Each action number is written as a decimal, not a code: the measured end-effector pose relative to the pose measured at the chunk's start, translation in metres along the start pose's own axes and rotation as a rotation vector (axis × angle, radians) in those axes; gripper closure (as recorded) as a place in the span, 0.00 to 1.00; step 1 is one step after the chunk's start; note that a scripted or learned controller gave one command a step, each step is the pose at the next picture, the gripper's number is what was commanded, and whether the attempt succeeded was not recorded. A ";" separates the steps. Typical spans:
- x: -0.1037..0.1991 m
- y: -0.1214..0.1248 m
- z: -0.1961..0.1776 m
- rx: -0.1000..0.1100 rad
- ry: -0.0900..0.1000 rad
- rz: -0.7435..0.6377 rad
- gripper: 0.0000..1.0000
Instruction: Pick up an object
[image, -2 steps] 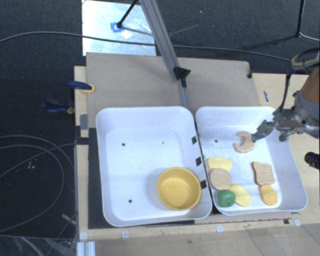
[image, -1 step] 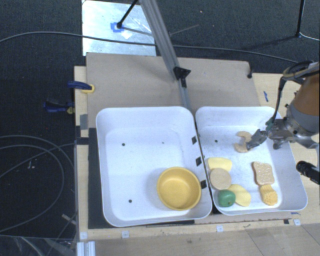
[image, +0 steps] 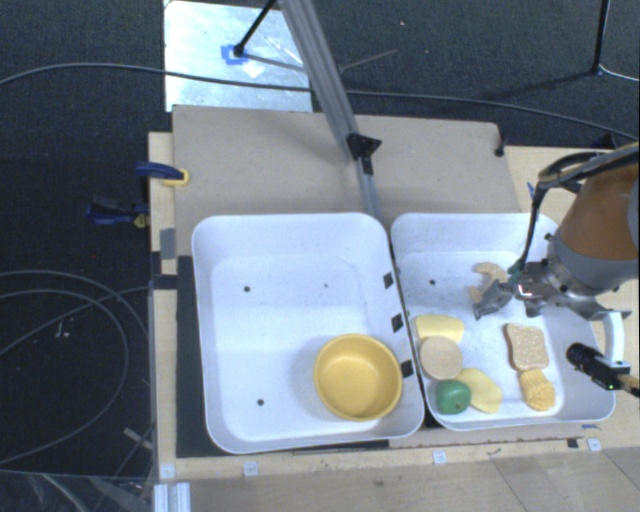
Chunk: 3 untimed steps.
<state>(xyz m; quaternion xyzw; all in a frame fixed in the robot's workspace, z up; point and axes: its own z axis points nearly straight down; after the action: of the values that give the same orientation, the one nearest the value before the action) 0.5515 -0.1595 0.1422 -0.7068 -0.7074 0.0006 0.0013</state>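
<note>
My gripper (image: 488, 300) hangs low over the right bin (image: 440, 240), near its middle, with the arm's grey and orange wrist (image: 600, 235) behind it to the right. A small tan piece (image: 490, 269) lies just beyond the gripper, close to it; whether they touch is unclear. Nearer the front of this bin lie a pale yellow wedge (image: 440, 327), a round beige disc (image: 440, 357), a green ball (image: 454, 396), a yellow lemon-like piece (image: 484, 391), a slice of bread (image: 527, 346) and a yellow waffle-like round (image: 538, 390). I see nothing held.
The left bin (image: 250, 260) holds a yellow bowl (image: 358, 375) at its front right. A grey pole (image: 335, 95) slants across the back of the bench toward the seam between the bins. A black part of the arm (image: 595, 365) overhangs the right bin's front right corner.
</note>
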 end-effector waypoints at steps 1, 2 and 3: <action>0.000 0.001 0.051 -0.006 -0.003 0.000 0.00; -0.001 0.003 0.036 -0.013 -0.006 0.000 1.00; -0.006 0.003 -0.028 -0.010 -0.003 -0.003 1.00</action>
<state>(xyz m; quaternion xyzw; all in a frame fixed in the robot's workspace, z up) 0.5550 -0.1650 0.1699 -0.7057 -0.7085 -0.0018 -0.0035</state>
